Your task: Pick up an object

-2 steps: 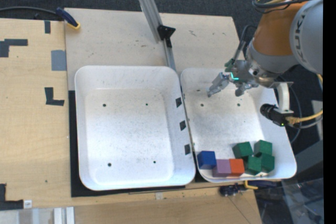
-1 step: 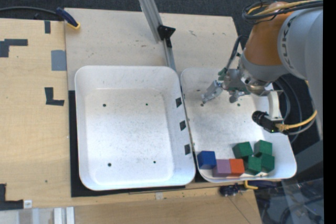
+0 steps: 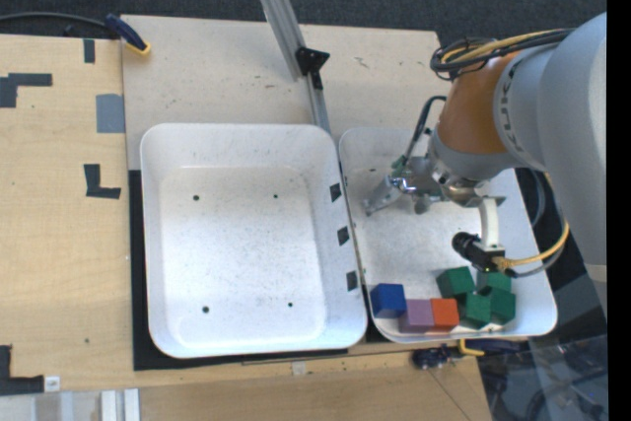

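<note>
Plywood bench top (image 3: 59, 212) fills the left of the frame, marked with dark tape pieces, and a blue-and-yellow clamp (image 3: 128, 35) sits at its upper left corner. Next along, the left bin (image 3: 158, 153) lies on a black mat, its speckled floor bare apart from four small dark dots. A slanted metal rail (image 3: 276, 5) runs down from the top centre and ends by the seam between the two bins, probably part of the camera or frame mount.

Right of centre, the right bin (image 3: 380, 148) holds every candidate for picking. They are bunched along its lower edge: a blue block (image 3: 388, 300), a purple block (image 3: 420, 314), an orange block (image 3: 445, 313) and a cluster of green blocks (image 3: 477, 296) at the lower right. Such crowding against the wall probably makes a clean grasp harder, since fingers need room on two sides.

The gripper (image 3: 380, 202) hangs over the upper middle of that bin, well apart from the blocks, with its metal tip pointing toward the frame's left. Nothing is visibly between its fingers; whether they are spread or closed is too small and blurred to tell. No pick has been made yet, I judge.

The arm (image 3: 552, 113), grey with an orange band, covers the bin's upper right part and is cut off by the right edge. A black-tipped fitting with yellow cable (image 3: 478, 251) overlaps the green cluster, so how many green blocks there are stays unclear.
</note>
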